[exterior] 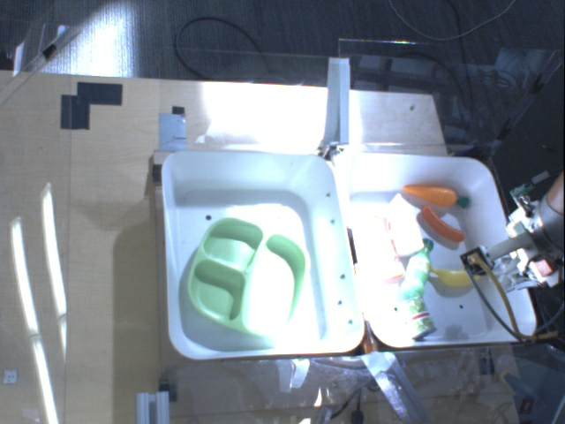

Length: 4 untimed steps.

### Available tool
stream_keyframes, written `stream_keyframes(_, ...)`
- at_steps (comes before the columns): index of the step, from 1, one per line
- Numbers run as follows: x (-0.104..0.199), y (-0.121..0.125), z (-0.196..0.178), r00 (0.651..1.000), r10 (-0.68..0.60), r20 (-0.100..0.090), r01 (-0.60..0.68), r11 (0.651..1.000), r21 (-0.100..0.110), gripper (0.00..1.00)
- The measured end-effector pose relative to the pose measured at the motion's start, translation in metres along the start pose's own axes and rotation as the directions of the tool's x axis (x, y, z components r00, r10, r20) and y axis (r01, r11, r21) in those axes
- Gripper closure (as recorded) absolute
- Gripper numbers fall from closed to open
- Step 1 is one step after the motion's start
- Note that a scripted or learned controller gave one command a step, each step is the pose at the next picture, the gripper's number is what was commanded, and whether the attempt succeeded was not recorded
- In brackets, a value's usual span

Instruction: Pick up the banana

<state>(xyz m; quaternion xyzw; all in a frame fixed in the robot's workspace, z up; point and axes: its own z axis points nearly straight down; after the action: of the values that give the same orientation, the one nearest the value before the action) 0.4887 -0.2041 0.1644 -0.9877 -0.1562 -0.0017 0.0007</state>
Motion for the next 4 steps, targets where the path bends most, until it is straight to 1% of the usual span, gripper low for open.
stream_keyframes(3,0.005,-0.001,-0.032,1.0,-0.013,-0.006,0.013,1.0,-0.001,1.0)
stream_keyframes(4,0.005,-0.001,-0.032,1.0,-0.013,-0.006,0.013,1.0,-0.001,0.0)
